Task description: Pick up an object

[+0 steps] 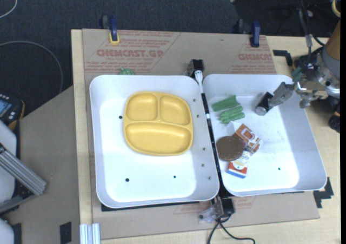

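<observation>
In the right bin (303, 167) lie two green pods (227, 109), a brown round disc (231, 148), an orange and white packet (247, 136) and a small red and white packet (238, 169). My gripper (266, 105) hangs over the bin's upper right part, to the right of the green pods and apart from them. Nothing shows in its grasp. The arm comes in from the right edge.
The left bin (108, 162) holds a yellow divided plate (158, 123). Both bins rest on a brown board (162, 48) held by blue clamps at the back. A black divider (205, 113) runs between the bins. A small green bit (127, 71) lies behind the left bin.
</observation>
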`<action>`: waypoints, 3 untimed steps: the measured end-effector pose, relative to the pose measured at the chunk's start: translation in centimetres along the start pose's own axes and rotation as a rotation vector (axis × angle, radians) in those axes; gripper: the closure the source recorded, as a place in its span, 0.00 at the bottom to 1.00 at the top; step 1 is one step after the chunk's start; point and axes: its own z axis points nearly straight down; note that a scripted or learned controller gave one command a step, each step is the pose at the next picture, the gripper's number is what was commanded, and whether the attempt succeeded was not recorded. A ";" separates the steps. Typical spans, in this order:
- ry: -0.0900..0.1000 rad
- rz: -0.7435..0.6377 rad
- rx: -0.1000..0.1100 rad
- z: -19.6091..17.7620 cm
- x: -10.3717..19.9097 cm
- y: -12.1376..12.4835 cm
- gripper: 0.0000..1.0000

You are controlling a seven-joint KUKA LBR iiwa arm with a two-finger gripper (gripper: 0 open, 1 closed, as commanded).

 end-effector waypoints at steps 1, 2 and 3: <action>0.006 -0.005 0.016 16.3 6.1 0.2 0.00; -0.001 0.001 -0.003 14.3 5.6 0.6 1.00; -0.002 0.002 -0.005 13.3 5.6 0.7 1.00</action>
